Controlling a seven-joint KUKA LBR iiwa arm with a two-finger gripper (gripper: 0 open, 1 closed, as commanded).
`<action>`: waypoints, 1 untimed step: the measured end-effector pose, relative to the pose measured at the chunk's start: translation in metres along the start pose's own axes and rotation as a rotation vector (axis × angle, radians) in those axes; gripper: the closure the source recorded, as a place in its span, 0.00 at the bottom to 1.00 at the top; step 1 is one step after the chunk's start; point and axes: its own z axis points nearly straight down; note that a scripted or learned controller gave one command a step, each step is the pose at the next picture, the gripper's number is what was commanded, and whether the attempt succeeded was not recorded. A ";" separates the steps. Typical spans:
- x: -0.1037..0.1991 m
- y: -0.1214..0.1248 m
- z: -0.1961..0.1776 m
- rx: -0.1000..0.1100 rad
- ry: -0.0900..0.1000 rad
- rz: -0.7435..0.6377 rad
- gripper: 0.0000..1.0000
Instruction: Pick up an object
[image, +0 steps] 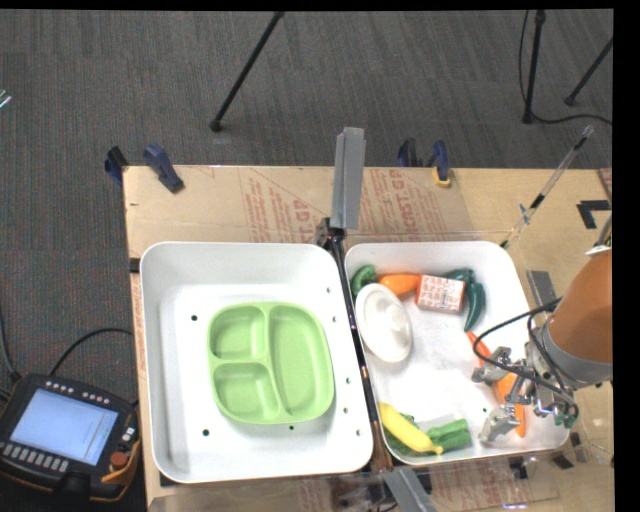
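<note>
My gripper (493, 400) is low over the right side of the right bin (440, 250), with its fingers spread apart, so it is open. An orange carrot-like toy (510, 388) lies between and partly under the fingers (487, 373), and I see no grip on it. Other objects in this bin are a white bowl (385, 322), an orange piece (400, 284), a red-and-white box (441, 293), dark green peppers (473, 296), a yellow banana (405, 428) and a green block (447, 434).
The left bin (165, 300) holds a light green divided plate (270, 362). A grey post (347, 190) stands behind the gap between the bins. A teach pendant (65, 430) lies on the floor at lower left. Clamps (160, 165) grip the bench's back edge.
</note>
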 end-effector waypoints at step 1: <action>0.007 0.029 0.000 -0.001 0.001 0.001 0.00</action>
